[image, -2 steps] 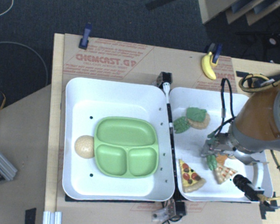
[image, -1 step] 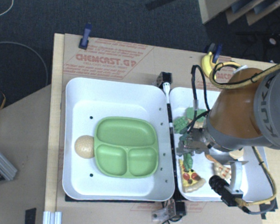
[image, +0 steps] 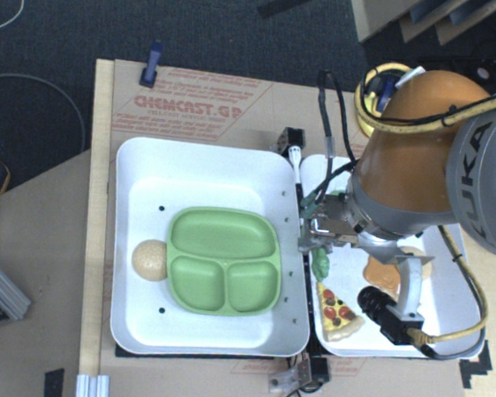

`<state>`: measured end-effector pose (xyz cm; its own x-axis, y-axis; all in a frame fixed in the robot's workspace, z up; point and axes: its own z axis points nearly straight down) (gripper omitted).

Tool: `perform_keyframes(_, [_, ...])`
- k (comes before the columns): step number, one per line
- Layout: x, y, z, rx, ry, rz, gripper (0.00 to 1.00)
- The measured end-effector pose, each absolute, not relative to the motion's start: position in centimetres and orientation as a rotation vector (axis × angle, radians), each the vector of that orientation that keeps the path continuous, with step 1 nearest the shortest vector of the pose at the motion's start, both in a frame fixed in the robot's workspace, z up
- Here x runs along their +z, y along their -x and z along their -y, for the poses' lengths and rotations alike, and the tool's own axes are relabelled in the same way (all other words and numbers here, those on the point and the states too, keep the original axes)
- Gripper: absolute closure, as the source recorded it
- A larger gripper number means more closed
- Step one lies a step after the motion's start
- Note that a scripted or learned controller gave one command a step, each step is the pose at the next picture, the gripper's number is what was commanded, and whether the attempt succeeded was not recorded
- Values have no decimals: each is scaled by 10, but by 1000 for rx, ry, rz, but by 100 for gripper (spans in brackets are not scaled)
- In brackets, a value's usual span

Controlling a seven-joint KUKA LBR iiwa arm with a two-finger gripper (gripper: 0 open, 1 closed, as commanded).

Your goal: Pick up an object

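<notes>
My claw point(image: 322, 232) hangs low over the right bin point(image: 445, 333), close to that bin's left wall. My big grey and orange arm point(image: 429, 151) sits on top of it, so I cannot tell if my claw is wide or narrow. I do not see any toy held in it.

Just under my claw, a bit nearer, is a small green thing point(image: 320, 264). It may be a toy veggie, but it is too small for me to be sure. Nearer again lies a toy pizza slice point(image: 338, 313) with red dots on it. To the right of the green thing I see a bit of something orange point(image: 381, 273), half hidden by my arm.

Over in the left bin point(image: 131, 225) sits a green plate point(image: 222, 261) with three parts. A round tan ball point(image: 149, 259) rests just beside the plate's left edge.

I think my job has only begun. Nothing is lifted yet. The green thing is closest to me, so I guess that is the one to grab. I need to close on it and lift it up.
</notes>
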<state>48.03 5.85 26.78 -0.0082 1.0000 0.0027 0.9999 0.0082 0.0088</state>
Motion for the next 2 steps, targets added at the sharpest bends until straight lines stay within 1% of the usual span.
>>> perform_keyframes(1, [254, -479, -77, -4, -2221, -2226, 100])
perform_keyframes(2, [424, -482, -58, 27, -2212, -2213, 100])
